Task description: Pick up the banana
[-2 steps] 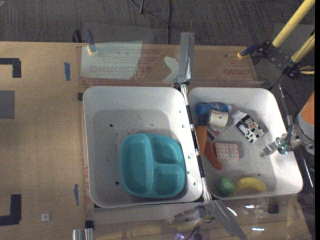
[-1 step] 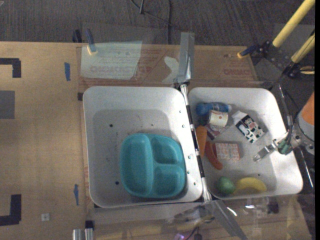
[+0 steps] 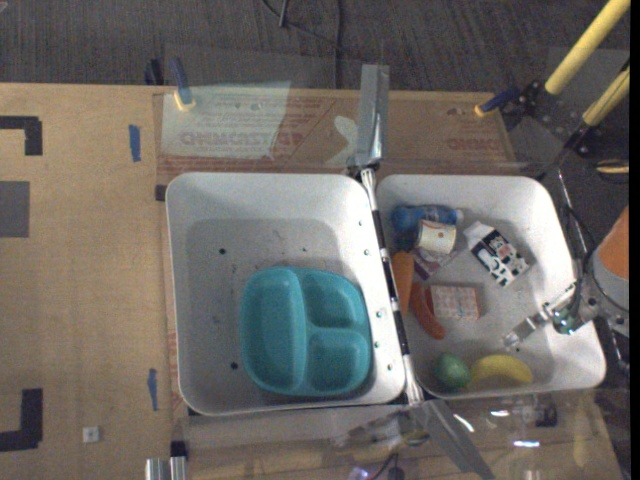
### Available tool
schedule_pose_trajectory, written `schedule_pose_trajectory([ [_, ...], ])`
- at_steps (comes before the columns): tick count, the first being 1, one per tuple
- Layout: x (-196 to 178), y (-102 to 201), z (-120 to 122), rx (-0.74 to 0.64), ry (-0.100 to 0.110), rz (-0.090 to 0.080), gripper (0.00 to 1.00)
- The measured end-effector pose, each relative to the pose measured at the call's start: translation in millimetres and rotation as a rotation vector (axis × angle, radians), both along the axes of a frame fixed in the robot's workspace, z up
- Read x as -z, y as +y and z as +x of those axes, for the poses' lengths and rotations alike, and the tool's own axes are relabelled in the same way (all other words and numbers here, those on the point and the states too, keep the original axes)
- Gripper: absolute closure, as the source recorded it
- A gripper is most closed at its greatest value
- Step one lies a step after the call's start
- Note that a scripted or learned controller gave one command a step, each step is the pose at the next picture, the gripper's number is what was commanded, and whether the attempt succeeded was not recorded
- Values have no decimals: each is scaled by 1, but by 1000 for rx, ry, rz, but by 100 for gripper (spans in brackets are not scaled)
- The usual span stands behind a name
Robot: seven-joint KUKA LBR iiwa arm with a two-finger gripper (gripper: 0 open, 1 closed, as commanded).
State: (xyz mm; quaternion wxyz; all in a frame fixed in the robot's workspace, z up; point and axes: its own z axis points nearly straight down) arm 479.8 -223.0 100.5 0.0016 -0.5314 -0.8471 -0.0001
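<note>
Here the bench (image 3: 80,268) carries two white bins side by side. The left bin (image 3: 200,218) holds a teal divided tray (image 3: 305,330), lying flat toward its near right corner. In the right bin (image 3: 545,203), a blue bottle (image 3: 425,214) lies near the far left corner with a small white cup (image 3: 437,237) just beside it, and an orange carrot-like piece (image 3: 402,273) runs along the left wall. A red piece (image 3: 428,316) lies next to a speckled pink block (image 3: 456,302), and a black-and-white carton (image 3: 498,254) lies tilted farther right. A green lime-like fruit (image 3: 451,370) sits near the front wall, with the banana (image 3: 501,370) just to its right, lying flat on the bin floor. The hand (image 3: 540,323) reaches in from the right, above and to the right of the banana and apart from it; I cannot tell whether it is apart or together.
</note>
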Motion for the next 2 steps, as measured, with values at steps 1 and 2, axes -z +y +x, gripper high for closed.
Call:
schedule_pose_trajectory([
  [1, 13, 21, 3, 422, -10, -5, 0],
  [2, 13, 36, 2, 394, -11, -7, 0],
])
